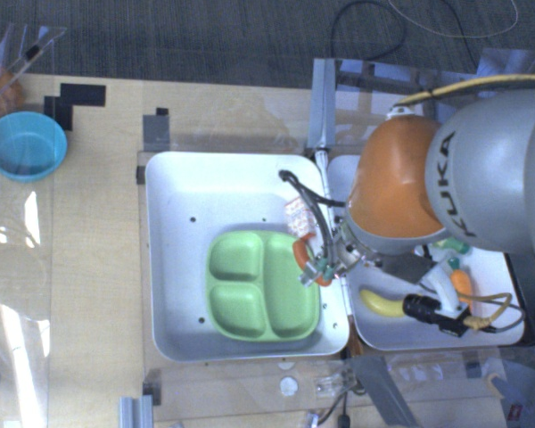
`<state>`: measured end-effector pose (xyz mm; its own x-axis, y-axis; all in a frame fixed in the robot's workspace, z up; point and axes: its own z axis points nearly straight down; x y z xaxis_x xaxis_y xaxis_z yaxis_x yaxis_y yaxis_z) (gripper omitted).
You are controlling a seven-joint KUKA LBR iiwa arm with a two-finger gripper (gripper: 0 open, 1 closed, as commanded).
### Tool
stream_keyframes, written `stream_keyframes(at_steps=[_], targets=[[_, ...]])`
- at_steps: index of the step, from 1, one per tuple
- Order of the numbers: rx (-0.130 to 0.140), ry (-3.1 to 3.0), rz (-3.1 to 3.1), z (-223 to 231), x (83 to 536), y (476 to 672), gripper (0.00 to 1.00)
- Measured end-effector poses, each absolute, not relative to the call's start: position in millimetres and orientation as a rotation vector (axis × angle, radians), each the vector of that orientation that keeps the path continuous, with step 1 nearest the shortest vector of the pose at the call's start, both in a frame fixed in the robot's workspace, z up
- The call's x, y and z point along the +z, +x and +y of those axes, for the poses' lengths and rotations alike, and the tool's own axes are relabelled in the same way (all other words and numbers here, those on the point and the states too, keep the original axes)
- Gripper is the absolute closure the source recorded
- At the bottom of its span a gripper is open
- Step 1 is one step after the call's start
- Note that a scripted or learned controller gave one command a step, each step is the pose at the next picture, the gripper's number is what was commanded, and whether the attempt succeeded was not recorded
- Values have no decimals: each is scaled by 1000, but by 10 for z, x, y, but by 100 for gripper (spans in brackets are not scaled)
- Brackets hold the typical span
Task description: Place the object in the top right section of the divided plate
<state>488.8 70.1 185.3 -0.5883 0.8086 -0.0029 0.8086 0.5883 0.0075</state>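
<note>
Right now the arm (pixel 446 185) leans across the wall between the two white bins, its gripper (pixel 316 270) low at the right edge of the green divided plate (pixel 263 285), which lies in the left bin (pixel 174 239). An orange-red object (pixel 300 251) sits just at the gripper's tip, touching or overlapping the plate's upper right rim, but cables and the wrist crowd that spot, so whether the object is actually clamped or merely lying there cannot be told, and the gripper's opening cannot be read either. That position makes sense as a judgement: the top right section is the part of the plate nearest the arm, so a short reach over the divider brings the object above it. A small pale packet (pixel 297 210) rests in the left bin just above the plate, near the gripper. In the right bin (pixel 508 328) a banana (pixel 381 304) and a small carrot-like piece (pixel 464 283) lie beside the arm's base, likely spare items. A blue bowl (pixel 25 145) stands well apart on the bench at far left.
</note>
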Motion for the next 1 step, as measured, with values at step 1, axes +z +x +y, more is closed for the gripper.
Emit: stream_keyframes(at_steps=[1], targets=[[7, 1339, 2836, 804, 1852, 4883, 100]])
